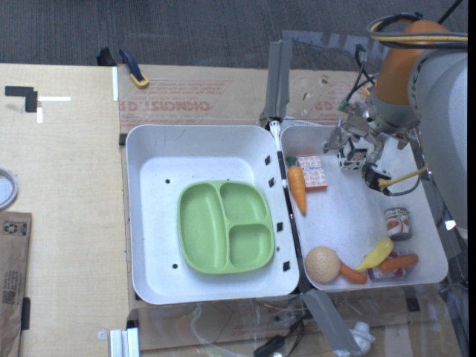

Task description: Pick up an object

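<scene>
— Camera view, right bin [338, 214]: where are the pickable things?
— Carrot [297, 189] beside a small box [312, 173] at the left wall; can [397, 222], banana [375, 253] and egg [322, 264] nearer the front.
— And the gripper [355, 157]?
— Over the bin's back corner, nothing visibly between its fingers; spread or closed, cannot tell.

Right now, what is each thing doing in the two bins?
Green plate: flat in the left bin, right way up.
Carrot: lying at the right bin's left wall.
Small box: lying flat beside the carrot.
Can: standing upright.
Egg-like ball: resting near the front wall.
Banana: lying down.
Gripper: above the right bin's back.
</scene>
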Controlling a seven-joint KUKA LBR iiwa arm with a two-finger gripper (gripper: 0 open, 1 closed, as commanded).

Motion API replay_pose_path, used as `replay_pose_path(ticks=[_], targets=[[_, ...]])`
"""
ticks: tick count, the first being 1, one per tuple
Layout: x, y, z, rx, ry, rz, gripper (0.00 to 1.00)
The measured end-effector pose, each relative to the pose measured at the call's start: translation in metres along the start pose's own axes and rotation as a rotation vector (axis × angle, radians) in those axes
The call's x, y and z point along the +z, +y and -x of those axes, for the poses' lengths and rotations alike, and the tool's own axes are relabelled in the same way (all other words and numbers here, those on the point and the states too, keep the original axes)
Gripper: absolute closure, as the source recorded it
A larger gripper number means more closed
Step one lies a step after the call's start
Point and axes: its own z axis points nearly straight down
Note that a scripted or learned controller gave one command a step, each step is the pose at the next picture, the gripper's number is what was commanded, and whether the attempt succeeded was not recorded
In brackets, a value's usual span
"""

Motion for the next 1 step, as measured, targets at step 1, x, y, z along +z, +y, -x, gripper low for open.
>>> replay_pose_path(ticks=[1], targets=[[0.0242,-0.0034,-0.0099,0.055,0.000,0.002,0.00]])
